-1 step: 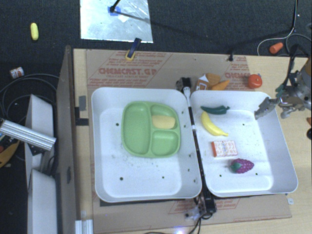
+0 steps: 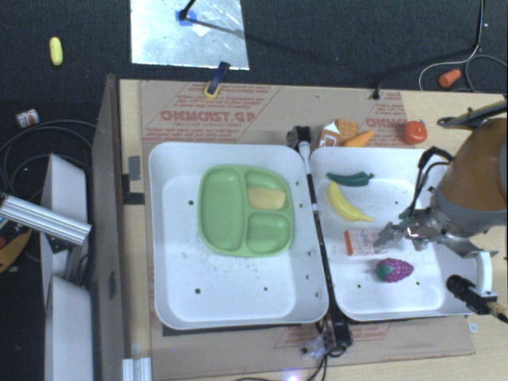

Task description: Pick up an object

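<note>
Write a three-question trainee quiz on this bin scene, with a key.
1. True or false: the banana lies in the same bin as the green plate.
2. Which item lies nearest the pincer? A) green pepper B) purple grapes C) yellow food on the plate
3. Fill in: the carrot rests outside the bins, on the ____.

Key: 1 false; 2 B; 3 cardboard.
</note>
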Robot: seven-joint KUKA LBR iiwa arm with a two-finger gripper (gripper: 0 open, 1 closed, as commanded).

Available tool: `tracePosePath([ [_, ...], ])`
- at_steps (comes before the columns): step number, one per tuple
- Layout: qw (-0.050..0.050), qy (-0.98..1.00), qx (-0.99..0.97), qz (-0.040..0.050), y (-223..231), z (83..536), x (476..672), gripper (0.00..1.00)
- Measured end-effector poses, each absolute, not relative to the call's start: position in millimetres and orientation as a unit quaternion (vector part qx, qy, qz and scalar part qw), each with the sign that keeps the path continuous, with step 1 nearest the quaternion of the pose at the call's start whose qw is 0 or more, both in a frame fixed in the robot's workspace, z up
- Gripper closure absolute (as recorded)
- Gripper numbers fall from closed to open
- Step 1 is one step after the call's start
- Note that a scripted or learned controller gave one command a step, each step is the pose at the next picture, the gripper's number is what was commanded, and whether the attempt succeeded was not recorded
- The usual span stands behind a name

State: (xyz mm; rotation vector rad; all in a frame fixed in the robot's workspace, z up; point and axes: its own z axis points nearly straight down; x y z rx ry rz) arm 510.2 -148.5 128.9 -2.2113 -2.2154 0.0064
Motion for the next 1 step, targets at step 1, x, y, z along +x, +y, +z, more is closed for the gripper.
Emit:
tracePosePath([
  [1, 0.000, -0.707, -0.707, -0.0003, -132.3, 82.4, 485.8, 0.00],
])
